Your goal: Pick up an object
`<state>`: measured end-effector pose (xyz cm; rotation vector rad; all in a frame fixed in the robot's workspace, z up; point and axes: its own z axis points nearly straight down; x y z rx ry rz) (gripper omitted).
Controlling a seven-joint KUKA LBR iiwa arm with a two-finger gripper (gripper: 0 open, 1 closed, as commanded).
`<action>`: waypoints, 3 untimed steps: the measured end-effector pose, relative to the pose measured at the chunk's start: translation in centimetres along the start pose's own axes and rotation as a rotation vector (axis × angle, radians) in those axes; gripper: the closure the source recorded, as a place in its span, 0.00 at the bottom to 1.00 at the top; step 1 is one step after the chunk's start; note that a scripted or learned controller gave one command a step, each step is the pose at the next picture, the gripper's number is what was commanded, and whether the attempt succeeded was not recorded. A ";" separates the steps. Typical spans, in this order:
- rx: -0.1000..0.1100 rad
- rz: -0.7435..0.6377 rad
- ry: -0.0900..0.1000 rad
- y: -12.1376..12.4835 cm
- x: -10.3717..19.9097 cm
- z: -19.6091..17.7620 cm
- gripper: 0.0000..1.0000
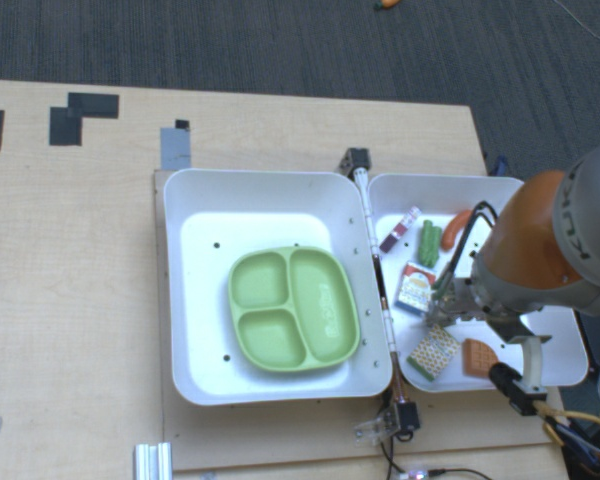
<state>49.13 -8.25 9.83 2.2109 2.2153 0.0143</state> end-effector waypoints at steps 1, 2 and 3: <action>0.001 0.000 0.000 0.0 0.0 0.0 0.00; -0.003 -0.002 0.001 0.1 0.1 -1.0 1.00; -0.003 -0.002 0.001 0.1 0.1 -1.0 0.00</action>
